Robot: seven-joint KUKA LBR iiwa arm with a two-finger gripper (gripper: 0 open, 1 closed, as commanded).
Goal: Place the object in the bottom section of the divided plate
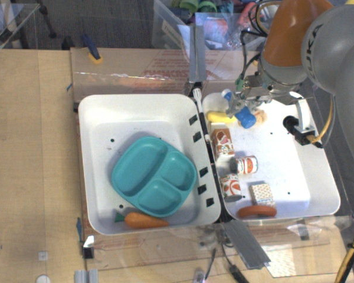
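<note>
Three smooth hollows shape the teal divided plate point(154, 176) — gripper point(238, 106) closure impossible to tell

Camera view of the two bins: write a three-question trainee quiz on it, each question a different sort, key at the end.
1. True or false: the teal divided plate lies in the left bin.
2. Which lies in the same bin as the plate? A) can B) carrot C) sausage
3. Fill in: the gripper hangs over the ____ bin, beside a blue object.

Key: 1 true; 2 B; 3 right.
</note>
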